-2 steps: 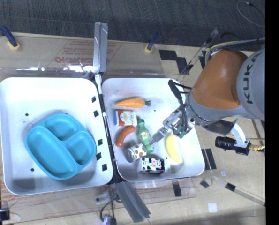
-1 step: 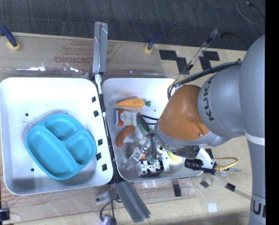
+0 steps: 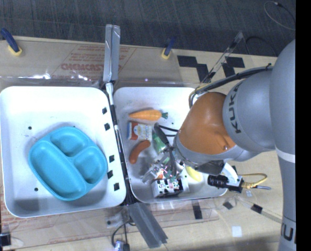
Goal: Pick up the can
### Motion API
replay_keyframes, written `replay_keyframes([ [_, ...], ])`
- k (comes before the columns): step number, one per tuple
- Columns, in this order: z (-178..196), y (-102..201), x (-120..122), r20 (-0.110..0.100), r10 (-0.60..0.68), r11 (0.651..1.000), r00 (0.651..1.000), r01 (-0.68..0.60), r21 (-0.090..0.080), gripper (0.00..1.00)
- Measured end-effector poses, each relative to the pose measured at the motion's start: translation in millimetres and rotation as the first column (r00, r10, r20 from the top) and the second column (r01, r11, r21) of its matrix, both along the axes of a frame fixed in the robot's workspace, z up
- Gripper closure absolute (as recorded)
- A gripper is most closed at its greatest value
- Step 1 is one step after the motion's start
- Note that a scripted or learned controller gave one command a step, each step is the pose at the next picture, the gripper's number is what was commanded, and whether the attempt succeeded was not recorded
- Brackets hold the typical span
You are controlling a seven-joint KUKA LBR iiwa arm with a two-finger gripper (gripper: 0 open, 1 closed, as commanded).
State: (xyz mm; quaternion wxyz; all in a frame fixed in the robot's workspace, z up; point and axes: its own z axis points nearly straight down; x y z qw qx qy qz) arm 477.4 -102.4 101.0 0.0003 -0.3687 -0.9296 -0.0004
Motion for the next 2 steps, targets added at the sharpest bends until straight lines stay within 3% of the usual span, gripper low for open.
replay_keyframes([
  [1, 129, -5, 81, 0.001, 0.193, 0.981, 0.981, -0.193, -0.002, 1.0],
  [2, 138, 12, 143, 0.002, -0.085, 0.996, 0.996, 0.085, -0.002, 1.0],
])
